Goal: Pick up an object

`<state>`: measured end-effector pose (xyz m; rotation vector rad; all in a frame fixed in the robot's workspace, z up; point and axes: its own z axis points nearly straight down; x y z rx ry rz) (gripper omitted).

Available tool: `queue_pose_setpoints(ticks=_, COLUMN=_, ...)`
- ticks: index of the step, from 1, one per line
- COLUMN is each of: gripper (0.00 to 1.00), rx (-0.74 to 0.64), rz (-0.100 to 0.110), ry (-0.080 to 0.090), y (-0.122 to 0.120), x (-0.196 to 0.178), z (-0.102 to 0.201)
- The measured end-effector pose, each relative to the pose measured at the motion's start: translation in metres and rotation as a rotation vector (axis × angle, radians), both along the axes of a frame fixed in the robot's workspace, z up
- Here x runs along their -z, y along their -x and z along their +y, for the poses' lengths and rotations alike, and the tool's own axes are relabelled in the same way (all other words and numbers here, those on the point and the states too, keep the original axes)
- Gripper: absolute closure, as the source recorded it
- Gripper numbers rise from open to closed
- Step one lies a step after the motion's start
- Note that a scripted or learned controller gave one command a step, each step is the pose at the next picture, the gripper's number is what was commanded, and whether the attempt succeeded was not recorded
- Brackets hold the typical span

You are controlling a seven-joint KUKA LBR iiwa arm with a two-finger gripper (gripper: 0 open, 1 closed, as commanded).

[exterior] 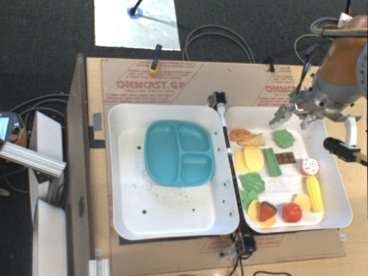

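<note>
On bench (172,79): two white bins (132,171); dark carpet (46,27); cables (221,36)

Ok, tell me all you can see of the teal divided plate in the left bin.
The teal plate is a rounded-rectangle tray that looks like smooth plastic, moulded into three compartments: one long one on its left side and two smaller ones on its right. It lies flat and upright on the floor of the left bin, in the upper middle of it, turned slightly. Nothing lies in it and nothing else touches it. The gripper hangs over the right bin, well away from it.
</note>
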<state>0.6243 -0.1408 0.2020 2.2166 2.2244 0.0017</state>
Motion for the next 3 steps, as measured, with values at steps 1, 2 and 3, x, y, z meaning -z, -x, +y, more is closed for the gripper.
queue_pose_setpoints(ticks=1, gripper=0.00, rx=0.003, rz=-0.005, ry=0.004, y=0.035, x=0.121, z=-0.021)
queue_pose_setpoints(ticks=2, gripper=1.00, rx=0.000, rz=-0.013, ry=0.003, y=0.031, x=0.102, z=-0.020)
queue_pose_setpoints(ticks=3, gripper=1.00, rx=-0.011, rz=-0.008, ry=-0.003, y=0.029, x=0.012, z=0.079)
